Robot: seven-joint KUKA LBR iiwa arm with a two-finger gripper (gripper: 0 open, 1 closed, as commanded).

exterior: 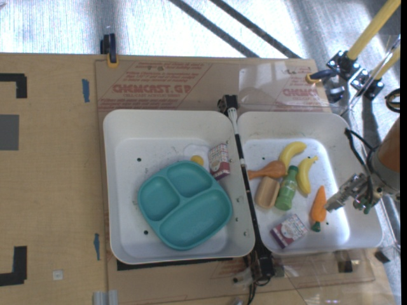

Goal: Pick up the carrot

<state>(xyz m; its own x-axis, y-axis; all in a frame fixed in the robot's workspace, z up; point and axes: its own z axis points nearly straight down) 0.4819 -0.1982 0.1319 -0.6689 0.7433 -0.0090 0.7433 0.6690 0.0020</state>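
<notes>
The carrot (318, 206) is orange with a green tip and lies nearly upright in the picture, in the right part of the right bin (365, 234). My gripper (351, 199) hovers just right of the carrot, near the bin's right wall. It looks open, with one finger (337, 199) close to the carrot's side and nothing between the two fingers. The carrot rests on the bin floor.
Left of the carrot, the right bin also holds a green bottle (287, 187), two bananas (299, 164), a bread roll (267, 192), an orange drumstick (268, 170) and a small box (289, 229). The left bin (121, 170) holds a teal divided plate (184, 203), a carton (219, 160) and an egg (197, 159).
</notes>
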